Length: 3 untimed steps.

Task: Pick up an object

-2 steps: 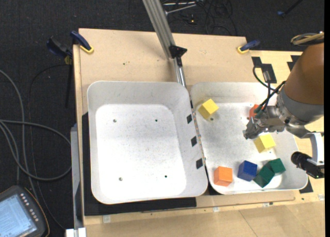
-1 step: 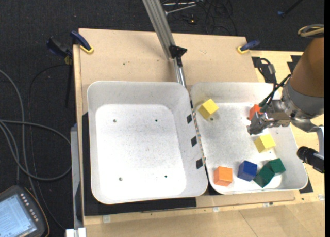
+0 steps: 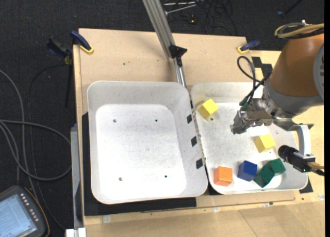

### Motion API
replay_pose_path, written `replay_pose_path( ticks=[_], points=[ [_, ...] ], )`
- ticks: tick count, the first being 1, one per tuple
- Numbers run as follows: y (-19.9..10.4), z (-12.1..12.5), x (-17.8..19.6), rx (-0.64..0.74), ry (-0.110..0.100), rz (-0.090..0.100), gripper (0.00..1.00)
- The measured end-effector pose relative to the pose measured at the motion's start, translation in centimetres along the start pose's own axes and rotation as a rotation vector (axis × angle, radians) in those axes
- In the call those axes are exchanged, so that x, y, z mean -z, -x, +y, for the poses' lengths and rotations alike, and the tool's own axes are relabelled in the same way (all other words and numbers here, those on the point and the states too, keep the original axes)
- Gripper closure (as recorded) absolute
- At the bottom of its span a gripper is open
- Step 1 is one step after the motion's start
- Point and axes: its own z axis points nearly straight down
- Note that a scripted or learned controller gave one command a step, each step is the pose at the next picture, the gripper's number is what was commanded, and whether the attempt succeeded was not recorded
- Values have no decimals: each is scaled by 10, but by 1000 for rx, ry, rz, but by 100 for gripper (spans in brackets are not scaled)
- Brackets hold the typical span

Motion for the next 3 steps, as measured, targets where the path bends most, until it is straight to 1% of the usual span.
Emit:
replay_pose_path(
  ticks=[1, 2, 3],
  points=[
    [-53, -9, -14, 1, -2, 1, 100],
    [-111, -16, -6, 3, 0, 1, 100],
    [-160, -20, -22, 0, -5, 0, 100]
  ],
)
